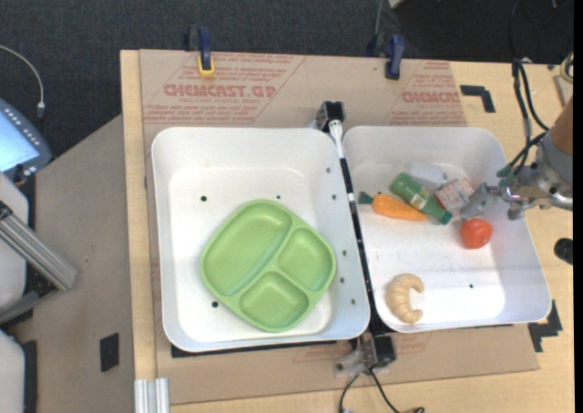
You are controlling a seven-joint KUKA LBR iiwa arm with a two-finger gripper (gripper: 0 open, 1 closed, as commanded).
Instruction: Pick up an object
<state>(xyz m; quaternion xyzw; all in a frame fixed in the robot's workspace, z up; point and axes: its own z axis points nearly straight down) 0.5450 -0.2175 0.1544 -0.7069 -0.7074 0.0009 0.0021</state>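
Observation:
The right bin [510,302] holds several small items. An orange carrot [398,209] lies beside a green bottle [420,197], with a clear wrapped packet [453,191] just right of them. A red tomato [475,232] sits near the bin's right wall, and a tan croissant [406,296] lies near the front. My gripper [487,197] reaches in from the right edge, low over the bin, just above and to the right of the tomato and next to the packet. Nothing shows in its grasp.
The left bin [182,165] holds a green divided plate [268,263]. A black divider rail [346,197] runs between the bins. Blue clamps [394,54] stand at the bench's far edge. Cables [526,101] hang by the arm on the right.

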